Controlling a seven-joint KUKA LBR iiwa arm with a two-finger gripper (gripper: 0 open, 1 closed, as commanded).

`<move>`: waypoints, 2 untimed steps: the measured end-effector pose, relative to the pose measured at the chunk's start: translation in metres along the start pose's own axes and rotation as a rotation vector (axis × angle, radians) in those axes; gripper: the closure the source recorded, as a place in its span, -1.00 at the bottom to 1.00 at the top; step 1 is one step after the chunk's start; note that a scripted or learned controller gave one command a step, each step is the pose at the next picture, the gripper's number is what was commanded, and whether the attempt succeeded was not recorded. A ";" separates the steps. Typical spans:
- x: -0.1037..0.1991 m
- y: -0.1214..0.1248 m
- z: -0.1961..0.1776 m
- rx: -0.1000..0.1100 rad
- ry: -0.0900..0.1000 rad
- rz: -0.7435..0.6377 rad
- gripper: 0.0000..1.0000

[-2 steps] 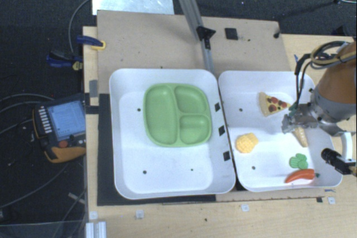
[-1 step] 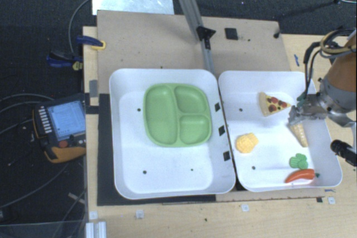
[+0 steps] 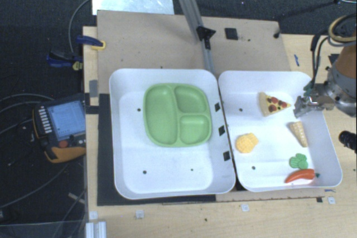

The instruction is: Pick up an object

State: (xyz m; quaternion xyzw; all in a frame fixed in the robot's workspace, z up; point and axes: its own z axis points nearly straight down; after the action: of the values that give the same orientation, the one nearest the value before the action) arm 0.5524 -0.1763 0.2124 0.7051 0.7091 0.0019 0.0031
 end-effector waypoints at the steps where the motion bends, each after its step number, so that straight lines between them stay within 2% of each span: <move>1: 0.000 0.002 -0.054 -0.001 -0.001 0.000 1.00; 2: 0.049 0.008 -0.055 0.004 0.003 -0.005 1.00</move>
State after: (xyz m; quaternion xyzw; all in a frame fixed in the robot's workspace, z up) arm 0.5599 -0.1268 0.2674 0.7032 0.7110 0.0015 0.0005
